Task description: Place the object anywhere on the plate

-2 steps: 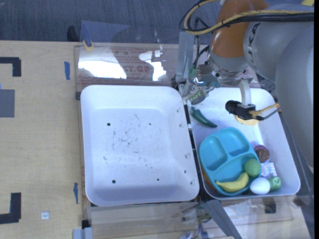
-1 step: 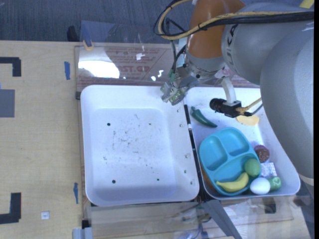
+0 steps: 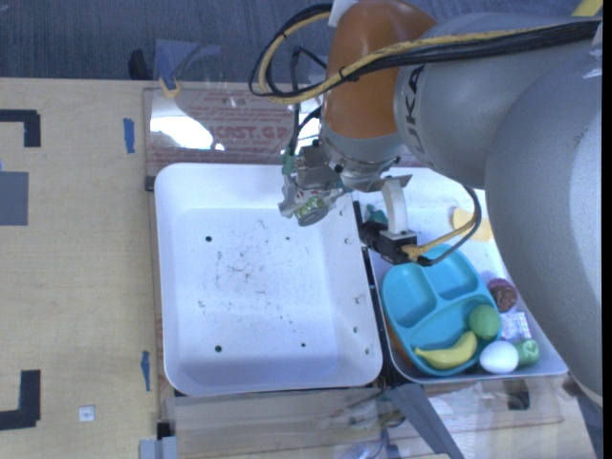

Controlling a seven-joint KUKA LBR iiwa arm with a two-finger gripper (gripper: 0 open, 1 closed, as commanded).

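Overhead, the pincer hangs above the left bin; cannot tell its opening or any load.

The blue divided plate lies in the right bin, a yellow banana on its near rim.

- The arm runs off the top and right edges, so its base is cut away.
- The arm covers the upper right part of the right bin and the far rim between the bins.
- The gripper is a blurred, cluttered shape; whether its jaws stand apart or closed cannot be told.
- The plate is partly covered by a banana and a green fruit.
- A small patterned thing by the plate is too blurred to name.
- The desk is cut off at the left and bottom edges.
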